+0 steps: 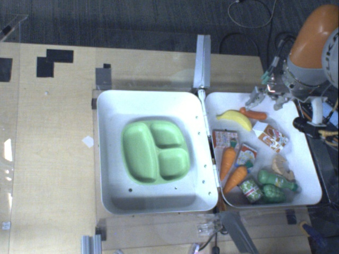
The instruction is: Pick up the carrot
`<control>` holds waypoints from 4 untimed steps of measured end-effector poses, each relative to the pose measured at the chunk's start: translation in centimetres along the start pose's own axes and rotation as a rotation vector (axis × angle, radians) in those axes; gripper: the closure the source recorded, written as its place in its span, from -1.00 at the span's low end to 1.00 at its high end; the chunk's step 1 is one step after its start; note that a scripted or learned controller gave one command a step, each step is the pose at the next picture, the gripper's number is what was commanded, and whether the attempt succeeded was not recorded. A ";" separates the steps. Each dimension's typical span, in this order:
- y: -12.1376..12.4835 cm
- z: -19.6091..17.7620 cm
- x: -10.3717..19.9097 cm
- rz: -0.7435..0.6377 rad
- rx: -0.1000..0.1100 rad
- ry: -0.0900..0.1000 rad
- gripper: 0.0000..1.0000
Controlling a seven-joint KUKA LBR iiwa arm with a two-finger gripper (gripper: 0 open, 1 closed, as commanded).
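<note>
Right bin: smooth tapered carrot against left wall, crowded by packets; gripper at upper rim, fingers spread, empty.

Looks like a robotics lab to me: plywood bench with two white bins bolted between metal brackets, loose cables on dark carpet at 1 o'clock, and toy food instead of real groceries.

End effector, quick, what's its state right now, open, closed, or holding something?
End effector: over the far right corner of the right bin, near the banana; open or closed cannot be told, nothing visibly held.
</note>
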State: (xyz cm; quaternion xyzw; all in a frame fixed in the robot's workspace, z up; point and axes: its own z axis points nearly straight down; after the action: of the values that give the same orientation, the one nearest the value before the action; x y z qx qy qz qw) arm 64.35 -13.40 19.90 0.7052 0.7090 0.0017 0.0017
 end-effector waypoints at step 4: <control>-9.6 9.7 3.7 0.207 -0.032 0.000 -1.00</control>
State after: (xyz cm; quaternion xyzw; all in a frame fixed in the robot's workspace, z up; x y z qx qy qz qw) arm 54.74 -9.74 10.13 0.7745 0.6323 0.0133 0.0129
